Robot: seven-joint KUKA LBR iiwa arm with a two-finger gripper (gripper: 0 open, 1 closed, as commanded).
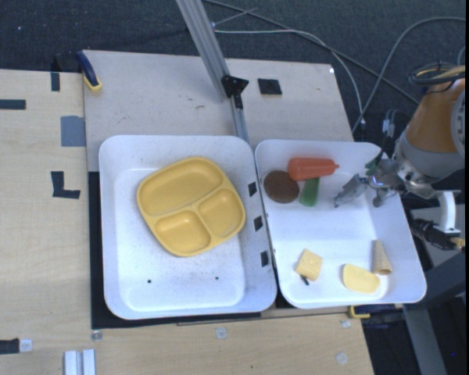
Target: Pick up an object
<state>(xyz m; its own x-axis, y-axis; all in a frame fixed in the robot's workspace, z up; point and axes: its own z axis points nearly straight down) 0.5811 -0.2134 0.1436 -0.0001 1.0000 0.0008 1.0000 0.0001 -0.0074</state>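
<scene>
While the yellow divided plate (191, 205) lay in the left bin (117, 287), the gripper (363, 191) hung with jaws spread and bare over the right bin (406, 283), near the orange carrot (311, 167), green piece (309, 191) and brown disc (281, 186).

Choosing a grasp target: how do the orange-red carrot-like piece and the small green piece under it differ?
The orange-red carrot-like piece is longer and lies crosswise near the right bin's far wall; the small green piece is shorter, stubbier and points toward the camera. The two appear to touch. Both lie left of the gripper.
</scene>
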